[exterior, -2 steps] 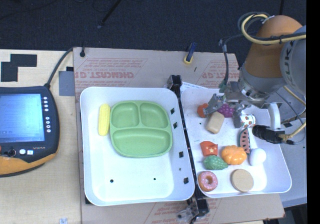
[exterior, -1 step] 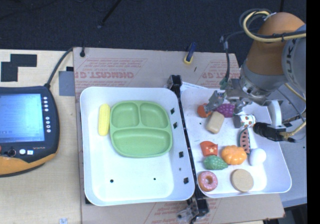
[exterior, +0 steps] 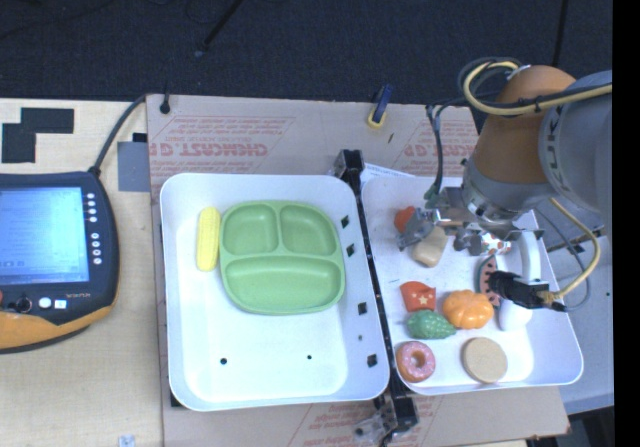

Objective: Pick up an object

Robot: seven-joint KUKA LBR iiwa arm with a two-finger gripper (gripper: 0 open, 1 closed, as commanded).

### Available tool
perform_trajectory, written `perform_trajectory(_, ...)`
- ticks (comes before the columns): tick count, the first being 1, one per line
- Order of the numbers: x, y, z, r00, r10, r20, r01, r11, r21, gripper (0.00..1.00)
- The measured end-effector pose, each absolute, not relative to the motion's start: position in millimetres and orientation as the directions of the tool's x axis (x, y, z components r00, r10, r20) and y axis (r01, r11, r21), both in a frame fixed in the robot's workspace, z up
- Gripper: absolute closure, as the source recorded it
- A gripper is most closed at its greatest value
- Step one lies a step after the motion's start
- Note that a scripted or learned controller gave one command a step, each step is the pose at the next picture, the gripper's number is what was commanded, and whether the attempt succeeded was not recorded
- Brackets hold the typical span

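I am hovering my claw (exterior: pixel 432 227) low in the right bin (exterior: pixel 565 365), just above the tan block (exterior: pixel 430 251). I cannot tell whether anything is being gripped. Measured from that block: a red piece (exterior: pixel 405 218) is lying just behind, an orange pumpkin (exterior: pixel 468 309) and donut (exterior: pixel 415 361) nearer the front. Nothing is looking lifted yet; I am judging the pick as barely begun.

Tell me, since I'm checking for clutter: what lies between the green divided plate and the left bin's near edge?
In the camera view, bare white floor of the left bin lies between the green divided plate and that edge.
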State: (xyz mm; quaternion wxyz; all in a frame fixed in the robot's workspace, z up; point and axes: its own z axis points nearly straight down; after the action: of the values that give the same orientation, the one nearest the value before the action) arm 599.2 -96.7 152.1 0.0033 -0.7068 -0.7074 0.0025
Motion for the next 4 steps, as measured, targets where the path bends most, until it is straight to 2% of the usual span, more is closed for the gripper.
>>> perform_trajectory(1, 598.5, -93, 110, 0.0, 1.0, 0.001, 1.0, 0.0, -0.006, 0.0)
perform_trajectory(2, 598.1, -92, 86, 0.001, 1.0, 0.001, 1.0, -0.001, -0.006, 0.0)
perform_trajectory(3, 597.8, -93, 97, 0.006, 1.0, 0.002, 1.0, -0.006, -0.007, 1.0)
perform_trajectory(4, 598.1, -103, 153, 0.005, 1.0, 0.0, 1.0, -0.005, -0.001, 1.0)
